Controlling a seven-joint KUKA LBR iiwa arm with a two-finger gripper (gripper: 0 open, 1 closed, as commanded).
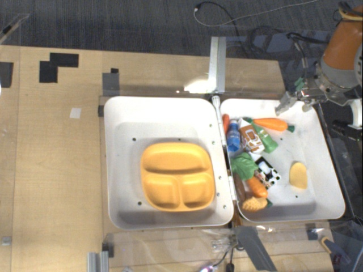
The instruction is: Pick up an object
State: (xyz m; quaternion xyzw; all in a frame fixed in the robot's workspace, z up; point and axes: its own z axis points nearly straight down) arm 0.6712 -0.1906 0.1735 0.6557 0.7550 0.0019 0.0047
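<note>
Carrot (271,124), tapered, smooth orange plastic

From my feed the pincer (287,102) hangs over the right bin's (323,152) far edge, just above the toy carrot (271,124). Left bin (122,152) has a yellow tray (177,174).

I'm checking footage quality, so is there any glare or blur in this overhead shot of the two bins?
In the camera view, a bright glare patch sits at the back rim of the left bin; the yellow tray casts a soft shadow beneath it; the gripper looks slightly blurred; the toys in the right bin are reasonably sharp.
</note>
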